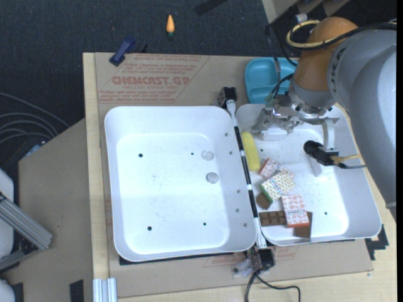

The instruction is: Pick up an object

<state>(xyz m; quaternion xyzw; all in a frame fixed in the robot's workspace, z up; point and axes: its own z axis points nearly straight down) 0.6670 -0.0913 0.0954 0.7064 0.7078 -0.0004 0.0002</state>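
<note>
gripper point(273, 123) hangs low over the back left corner of the right bin point(352, 222), likely lining up a pick. i cannot tell whether it is open or closed, and nothing shows in its grasp. left bin point(126, 124) is almost bare. the candidates lie against the right bin's left wall, just in front of the gripper: a yellow piece point(251, 151) nearest, then patterned boxes point(279, 182) and a brown bar point(272, 218). two small discs point(208, 155) lie in the left bin.

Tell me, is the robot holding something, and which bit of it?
Cannot tell. The end effector is down at the far end of the right bin, close to the yellow object, but no hold shows clearly.
</note>
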